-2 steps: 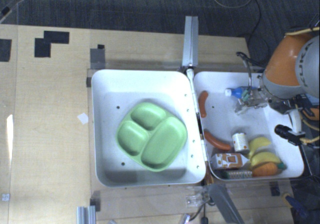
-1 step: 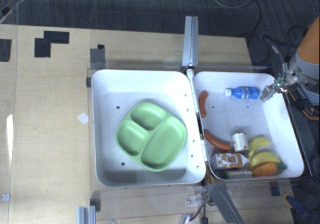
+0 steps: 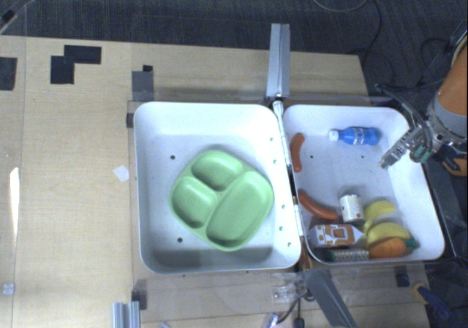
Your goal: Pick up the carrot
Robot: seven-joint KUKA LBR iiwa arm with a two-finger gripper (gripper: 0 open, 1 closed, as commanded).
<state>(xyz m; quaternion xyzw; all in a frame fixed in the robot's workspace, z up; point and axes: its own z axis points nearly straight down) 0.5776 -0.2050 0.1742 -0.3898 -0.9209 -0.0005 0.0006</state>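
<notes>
I have the gripper (image 3: 409,150) hanging over the far right edge of the right bin (image 3: 420,195), its fingers apart and nothing between them. The carrot (image 3: 387,248) lies in the near right corner of that bin, well apart from the gripper, an orange body with a bit of green at its right end. It sits pressed among other things: two bananas (image 3: 383,221) lie just behind it and seem to touch it, and a small carton (image 3: 338,234) lies just to its left. A little can (image 3: 352,207) stands behind the carton, with a sausage (image 3: 318,206) beside that. A blue bottle (image 3: 355,136) lies at the far side, and the left bin (image 3: 146,195) holds a green divided plate (image 3: 223,199).

I judge the carrot to be a toy: light, stiff and smooth-skinned, likely to slip or roll if pinched near a tapered end. I would take it across the thick middle of the orange body, fingers closing across its short width. The crowding worries me; the bin wall in front and the bananas behind leave little room for the fingers.
</notes>
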